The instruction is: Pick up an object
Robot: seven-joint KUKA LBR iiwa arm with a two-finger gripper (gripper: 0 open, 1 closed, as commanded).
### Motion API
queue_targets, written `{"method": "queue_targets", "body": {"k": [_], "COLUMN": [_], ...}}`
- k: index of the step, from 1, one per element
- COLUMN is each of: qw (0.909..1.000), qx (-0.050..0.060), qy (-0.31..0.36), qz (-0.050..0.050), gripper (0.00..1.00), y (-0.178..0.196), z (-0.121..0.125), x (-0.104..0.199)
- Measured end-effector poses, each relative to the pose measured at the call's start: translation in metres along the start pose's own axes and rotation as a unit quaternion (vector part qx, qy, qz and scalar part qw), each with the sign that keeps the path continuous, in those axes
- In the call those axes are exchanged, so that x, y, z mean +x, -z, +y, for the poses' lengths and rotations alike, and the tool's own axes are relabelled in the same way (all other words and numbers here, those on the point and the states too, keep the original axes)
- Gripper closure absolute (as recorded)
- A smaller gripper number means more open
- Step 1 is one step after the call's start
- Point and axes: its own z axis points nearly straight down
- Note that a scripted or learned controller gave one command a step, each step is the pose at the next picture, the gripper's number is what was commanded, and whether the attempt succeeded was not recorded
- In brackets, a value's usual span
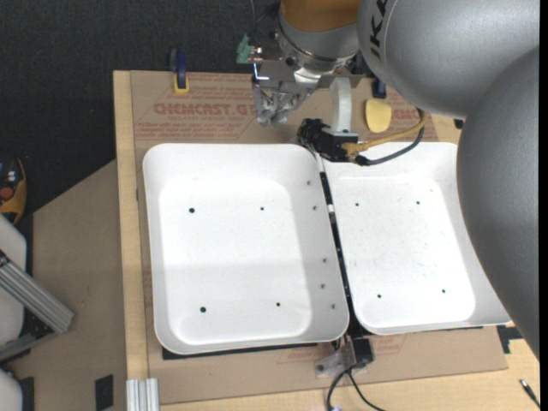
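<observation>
The arm [462, 50] is seen reaching in from the right, and the claw [274, 110] is hung at the top centre of the frame. It is held over the brown board [214, 114], just beyond the far rim of the left bin [154, 229]. Whether the claw is spread or pressed together cannot be told: its tip is blurred against the board and nothing can be made out in its grip.

One likely candidate for the pick is spotted, a pale yellow piece [378, 115] at the upper right of centre. It is tucked just past the far rim of the right bin [402, 229], close under the arm's grey body. Whether it is a loose object or part of the rig cannot be judged.

From the claw it lies to the right in the frame, at about the same height. Its long axis is set roughly up and down the picture. A sideways shift to the right would be called for, and the black cable fitting [321, 139] lying between the two would have to be cleared.

Red lettering is printed on the board left of the claw, and "CHEMCAST" can be read, with more after it that is blurred. The letters "KU" are seen on the arm's shell below the orange band [317, 7]. A blue and yellow clamp [179, 71] is fixed at the board's far left corner.
</observation>
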Motion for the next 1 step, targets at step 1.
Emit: {"method": "queue_targets", "body": {"k": [1], "qw": [1.0000], "qx": [0.004], "qy": [0.001], "qz": [-0.001], "gripper": [1.00], "y": [-0.0804], "z": [0.0193], "x": [0.0395]}}
